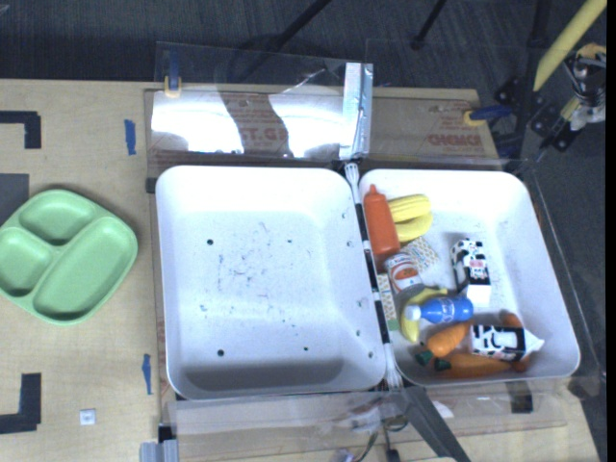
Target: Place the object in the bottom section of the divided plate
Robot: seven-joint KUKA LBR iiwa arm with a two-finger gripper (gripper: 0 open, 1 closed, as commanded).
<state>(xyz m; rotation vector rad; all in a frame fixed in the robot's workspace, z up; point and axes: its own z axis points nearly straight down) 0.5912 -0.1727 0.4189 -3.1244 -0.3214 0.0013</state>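
Note:
A light green divided plate (65,255) lies on the wooden bench, left of both bins. It has two small sections toward the back and left, and one long large section (87,269) along its lower right. The right bin (527,221) holds several toy foods: an orange-red bottle (380,223), yellow corn (410,216), a small jar (405,273), a cow-patterned carton (471,261), a blue and white bottle (441,310), a carrot (449,340) and a second cow-patterned carton (502,340). Nothing lies on the plate.
The left bin (260,277) sits between the plate and the right bin; its floor carries only scuff marks. A clear plastic panel (258,114) stands behind it. Black tape marks (21,128) dot the bench at left. Dark stand legs cross the floor behind.

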